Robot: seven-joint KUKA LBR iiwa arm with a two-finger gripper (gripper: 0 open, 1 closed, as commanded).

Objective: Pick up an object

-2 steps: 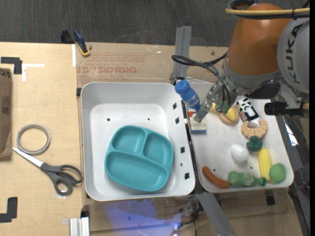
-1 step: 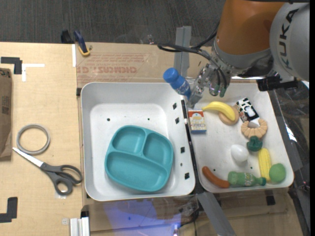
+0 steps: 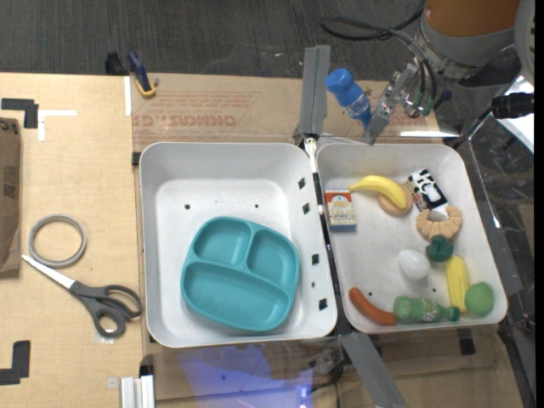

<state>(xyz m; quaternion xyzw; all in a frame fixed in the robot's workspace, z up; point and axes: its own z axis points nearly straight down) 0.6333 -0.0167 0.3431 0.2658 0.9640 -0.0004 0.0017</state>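
The blue bottle (image 3: pixel 349 97) was up in the air past the far edge of the right bin (image 3: pixel 476 195), tilted, pinched by its lower end in the gripper (image 3: pixel 376 126). A banana (image 3: pixel 382 191) and small carton (image 3: pixel 340 210) sat in the bin below, with a teal divided plate (image 3: pixel 241 274) in the left bin (image 3: pixel 161 228).

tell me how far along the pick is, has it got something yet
Looks done: a blue bottle is between the fingers of the gripper, lifted above the right bin's far rim. In hand: that bottle, held tilted. Left: possibly carrying it on; the banana, the corn and other toys lie in the right bin, the teal plate in the left.
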